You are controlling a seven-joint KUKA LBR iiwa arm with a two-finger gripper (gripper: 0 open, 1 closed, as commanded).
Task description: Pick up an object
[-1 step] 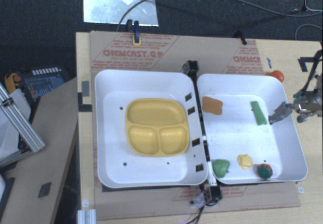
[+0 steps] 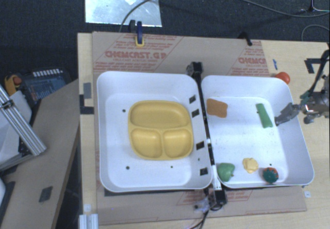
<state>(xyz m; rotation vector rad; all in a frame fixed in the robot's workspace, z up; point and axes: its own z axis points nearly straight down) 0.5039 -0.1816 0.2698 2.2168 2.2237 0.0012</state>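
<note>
The gripper (image 2: 286, 114) hung at the right edge of the right bin (image 2: 296, 143), just right of a green stick-shaped piece (image 2: 264, 115); whether it was open or closed could not be told, and nothing showed in its grasp. An orange-brown slab (image 2: 217, 108) lay at the bin's far left. Along the near side sat a green lump (image 2: 225, 171), a small yellow piece (image 2: 250, 165) and a red-and-green piece (image 2: 270, 174). The left bin (image 2: 111, 135) held a yellow divided tray (image 2: 160, 129).
</note>
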